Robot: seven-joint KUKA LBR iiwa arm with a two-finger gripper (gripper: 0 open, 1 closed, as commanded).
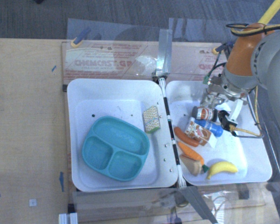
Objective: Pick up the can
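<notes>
One small dark cylindrical can with a red label (204,113) is lying at the right bin's (259,171) twelve o'clock, under the end effector (213,100). Whether that end effector is apart or together, I cannot tell. The blue bottle (213,127) is crowding the can, risking a fouled grasp.

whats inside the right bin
The right bin holds a can under the gripper, a blue bottle, a carton, carrot and banana. The arm covers its far corner.

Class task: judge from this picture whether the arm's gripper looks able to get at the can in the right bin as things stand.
Probably yes. The gripper hangs right beside the can, which lies on its side with nothing on top. A blue bottle and small carton crowd one side.
</notes>
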